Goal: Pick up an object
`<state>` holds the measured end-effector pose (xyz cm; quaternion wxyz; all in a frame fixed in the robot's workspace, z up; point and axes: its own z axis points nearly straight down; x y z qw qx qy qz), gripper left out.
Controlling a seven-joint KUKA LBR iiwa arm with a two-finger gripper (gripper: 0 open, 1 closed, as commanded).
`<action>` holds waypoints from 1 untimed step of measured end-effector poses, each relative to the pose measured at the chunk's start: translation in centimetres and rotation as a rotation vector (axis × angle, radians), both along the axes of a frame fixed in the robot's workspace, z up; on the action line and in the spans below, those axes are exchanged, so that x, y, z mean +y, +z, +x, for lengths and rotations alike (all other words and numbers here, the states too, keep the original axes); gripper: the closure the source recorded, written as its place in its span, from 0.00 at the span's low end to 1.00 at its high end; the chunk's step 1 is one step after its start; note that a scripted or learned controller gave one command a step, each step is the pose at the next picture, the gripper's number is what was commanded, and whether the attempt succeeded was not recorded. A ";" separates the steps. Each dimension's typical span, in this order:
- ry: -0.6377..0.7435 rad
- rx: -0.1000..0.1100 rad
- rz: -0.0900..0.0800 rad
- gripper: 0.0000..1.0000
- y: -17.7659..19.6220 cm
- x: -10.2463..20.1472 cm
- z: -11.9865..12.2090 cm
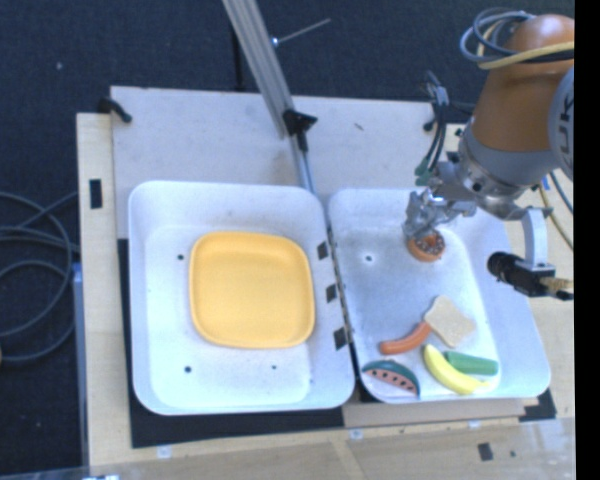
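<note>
the gripper (426, 226) sits low in the right bin (380, 218) right over a small orange piece (426, 247), so this looks like the grasp step, though i cannot tell how its fingers stand; next needs a firm close, then lift.

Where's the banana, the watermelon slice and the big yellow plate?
banana (446, 368): camera view, middle of its yellow body.
watermelon slice (392, 377): camera view, its red face.
yellow plate (251, 289): camera view, its centre.
</note>
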<state>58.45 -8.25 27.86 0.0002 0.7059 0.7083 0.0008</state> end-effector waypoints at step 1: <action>-0.001 0.001 -0.001 1.00 -1.4 4.9 -2.3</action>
